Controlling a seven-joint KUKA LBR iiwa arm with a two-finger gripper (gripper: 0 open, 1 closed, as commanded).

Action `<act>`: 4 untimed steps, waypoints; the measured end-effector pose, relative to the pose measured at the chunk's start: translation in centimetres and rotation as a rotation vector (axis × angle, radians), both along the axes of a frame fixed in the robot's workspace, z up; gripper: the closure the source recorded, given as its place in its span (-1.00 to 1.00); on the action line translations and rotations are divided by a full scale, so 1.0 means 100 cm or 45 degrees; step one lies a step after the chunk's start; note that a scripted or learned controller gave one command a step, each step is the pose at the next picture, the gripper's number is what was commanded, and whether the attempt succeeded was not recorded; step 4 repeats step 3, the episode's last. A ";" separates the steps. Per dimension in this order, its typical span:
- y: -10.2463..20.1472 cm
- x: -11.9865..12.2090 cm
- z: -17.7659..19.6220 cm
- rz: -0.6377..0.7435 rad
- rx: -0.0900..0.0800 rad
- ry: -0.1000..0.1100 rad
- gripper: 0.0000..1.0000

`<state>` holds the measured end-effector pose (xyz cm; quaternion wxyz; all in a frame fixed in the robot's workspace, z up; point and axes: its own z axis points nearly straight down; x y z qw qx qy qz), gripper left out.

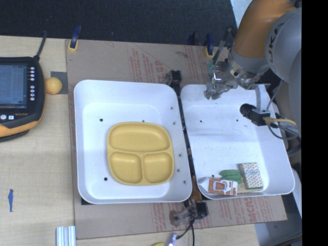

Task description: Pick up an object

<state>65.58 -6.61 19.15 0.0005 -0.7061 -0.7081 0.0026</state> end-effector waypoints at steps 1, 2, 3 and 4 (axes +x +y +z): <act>0.067 0.000 0.000 0.004 0.003 0.001 1.00; 0.035 -0.018 0.034 0.000 0.003 -0.003 1.00; 0.109 -0.005 0.041 0.003 0.004 -0.003 1.00; 0.109 -0.005 0.041 0.003 0.004 -0.003 1.00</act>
